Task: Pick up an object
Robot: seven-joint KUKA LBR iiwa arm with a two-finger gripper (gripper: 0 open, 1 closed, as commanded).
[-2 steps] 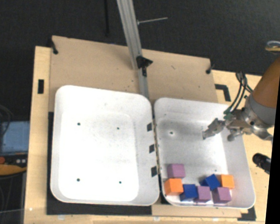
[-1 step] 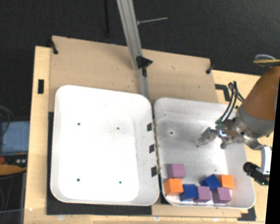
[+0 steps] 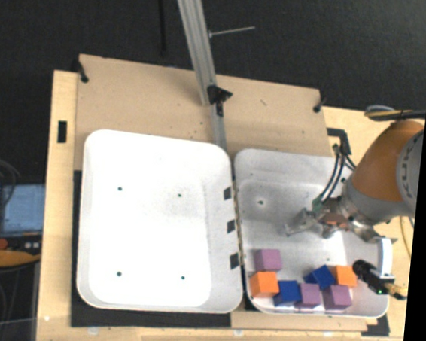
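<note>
From above, the arm (image 3: 383,172) reaches in from the right over the right bin (image 3: 273,172), its gripper (image 3: 302,224) low above the bin's bare middle; I cannot tell how its tips stand. The blocks lie clustered along the near edge: a purple block (image 3: 268,259) touching an orange block (image 3: 265,283), with blue block (image 3: 288,291) just beside. The left bin (image 3: 151,220) sits alongside on the table (image 3: 64,112).

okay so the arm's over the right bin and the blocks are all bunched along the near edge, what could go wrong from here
1. The blocks sit packed together against the right bin's near wall, some touching, so a grasp may catch two or jam between them.
2. The tool hangs over bare bin floor, apart from the cluster; shutting there would likely grab nothing.
3. Reaching blocks that hug the wall could knock the tool against the rim.
</note>
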